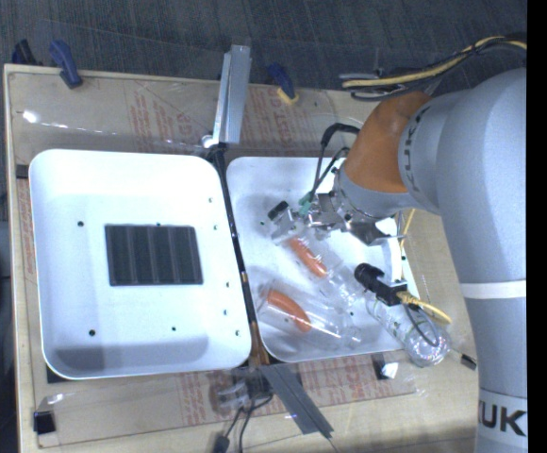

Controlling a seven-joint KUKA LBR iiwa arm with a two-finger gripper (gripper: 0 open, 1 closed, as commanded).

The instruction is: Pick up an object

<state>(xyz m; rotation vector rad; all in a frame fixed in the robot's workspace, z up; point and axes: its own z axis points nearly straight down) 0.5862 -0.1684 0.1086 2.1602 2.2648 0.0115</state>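
As the bench (113, 385) is viewed from above at a slant, two shallow white bins are seen side by side on it. A blue clamp (66, 64) is fixed near the bench's far left corner.

The left bin (57, 253) is marked at its middle by a dark ribbed panel (154, 254), laid flat on the bin's floor. At the bench's far edge, above the seam between the bins, a grey metal bar (231, 88) is mounted.

The right bin (255, 182) is cluttered. A lower orange piece (288, 308) is found toward its near left corner, beside crumpled clear plastic (330, 317). An upper orange piece (309, 258) is placed close to the bin's middle, lying at a slant.

The gripper (294, 217) is positioned just beyond that upper piece, toward the bin's far edge. Whether it is apart or together cannot be told, and nothing is seen clamped in it.

A clear bottle (413, 336) is laid on its side across the bin's near right corner, over the rim.

The grey arm (472, 187), ringed by an orange band (382, 149), is extended in from the bench's right edge.
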